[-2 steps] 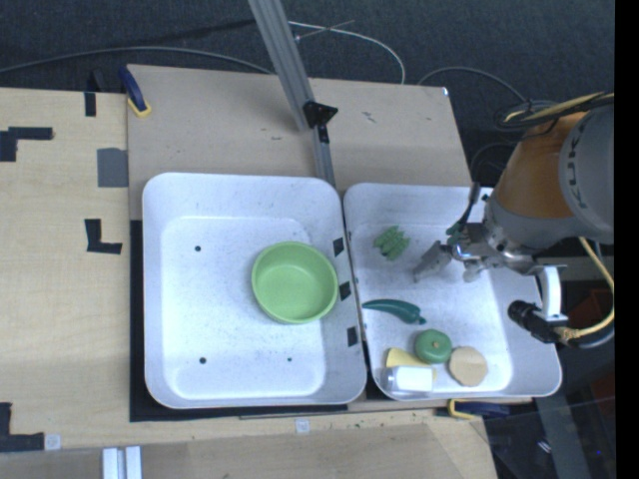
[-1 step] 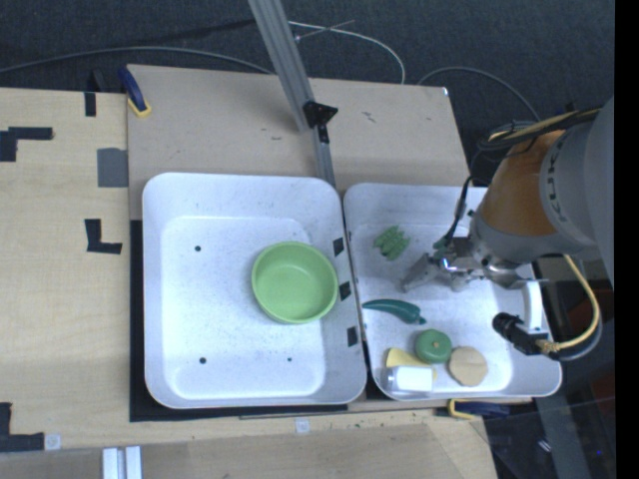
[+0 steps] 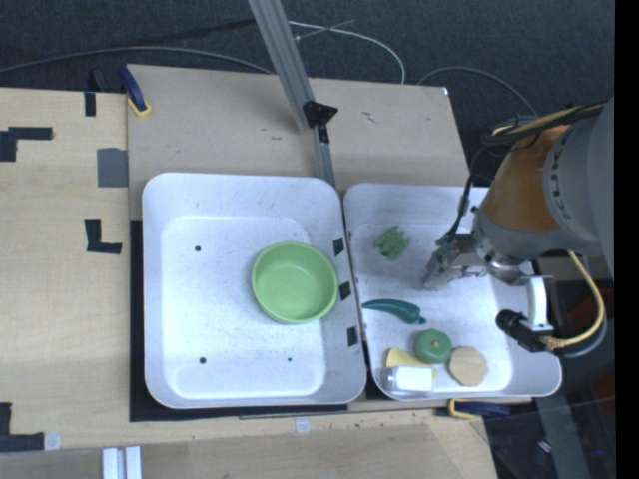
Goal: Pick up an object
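My gripper [image 3: 436, 272] hangs low over the middle of the right bin [image 3: 419, 208], reaching in from the right. A small leafy green piece [image 3: 391, 241] lies just to its left, apart from it. Below it lies a dark green curved piece [image 3: 395, 310]. Along the bin's front edge sit a round green object [image 3: 433, 345], a tan disc [image 3: 467, 366], and a yellow and white block [image 3: 407, 370]. I see nothing between the fingers.
The left bin [image 3: 200, 367] holds a light green bowl [image 3: 294, 281] near its right side. A grey pole [image 3: 285, 53] slants down to the seam between the bins. Cables trail across the dark floor beyond the bench.
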You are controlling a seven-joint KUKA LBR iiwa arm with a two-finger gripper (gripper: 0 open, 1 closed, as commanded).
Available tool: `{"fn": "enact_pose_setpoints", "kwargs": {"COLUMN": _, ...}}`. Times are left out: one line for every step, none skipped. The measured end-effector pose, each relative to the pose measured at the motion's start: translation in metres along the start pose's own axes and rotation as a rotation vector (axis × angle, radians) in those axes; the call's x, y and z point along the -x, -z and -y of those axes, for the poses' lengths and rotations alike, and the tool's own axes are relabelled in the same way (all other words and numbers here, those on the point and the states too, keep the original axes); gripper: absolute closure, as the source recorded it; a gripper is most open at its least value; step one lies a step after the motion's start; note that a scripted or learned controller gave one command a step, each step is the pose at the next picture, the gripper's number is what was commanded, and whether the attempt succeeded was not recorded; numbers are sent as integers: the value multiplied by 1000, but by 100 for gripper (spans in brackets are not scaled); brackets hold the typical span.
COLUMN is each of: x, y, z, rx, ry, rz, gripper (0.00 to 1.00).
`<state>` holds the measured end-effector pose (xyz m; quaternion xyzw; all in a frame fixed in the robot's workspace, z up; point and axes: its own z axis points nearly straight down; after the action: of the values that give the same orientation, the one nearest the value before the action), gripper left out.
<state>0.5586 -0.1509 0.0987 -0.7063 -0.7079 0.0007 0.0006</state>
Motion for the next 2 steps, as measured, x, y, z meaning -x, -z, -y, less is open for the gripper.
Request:
{"fn": "enact_pose_setpoints", "kwargs": {"x": -7, "y": 45, "z": 1, "rx": 4, "ry": 0, "rz": 0, "gripper": 100}}
{"fn": "enact_pose_setpoints", "kwargs": {"x": -6, "y": 103, "z": -9, "rx": 7, "ry": 0, "rz": 1, "gripper": 100}}
